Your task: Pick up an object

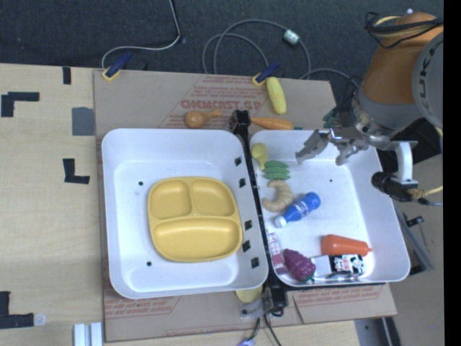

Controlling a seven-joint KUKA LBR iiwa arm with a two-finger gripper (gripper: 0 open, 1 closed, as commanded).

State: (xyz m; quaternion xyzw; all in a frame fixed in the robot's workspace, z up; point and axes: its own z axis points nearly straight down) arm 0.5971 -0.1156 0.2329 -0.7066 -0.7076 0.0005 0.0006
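- Objects for picking lie in the right bin point(382, 215), at the right of the frame's middle; none is named by the task, so any will do.
- Arm point(403, 63), grey and orange, reaches in from the upper right and hangs over the bin's upper part.
- Left bin point(122, 193) holds a yellow divided plate point(194, 218) at the frame's centre, well apart from the arm.
- Gripper point(322, 146) stands spread wide with nothing between its fingers, above bare bin floor near the upper rim.
- Orange carrot-shaped toy point(346, 245) lies low in the right bin, just above a small black and white carton point(349, 264).
- Blue bottle point(301, 207) lies tilted in the bin's middle, touching a tan curved piece point(279, 195).
- Purple bunch point(299, 265) sits at the bin's lower left corner.
- Green piece point(276, 169) and a small yellow piece point(259, 152) lie by the divider, left of the gripper.
- Corn cob point(276, 95) rests outside the bins on the bench point(43, 215), near the top.
- Step in hand, as I judge it: the approach, with no grasp yet made.
- Next move calls for choosing a target, likely the green piece or blue bottle as nearest, centring over it, descending, then closing.
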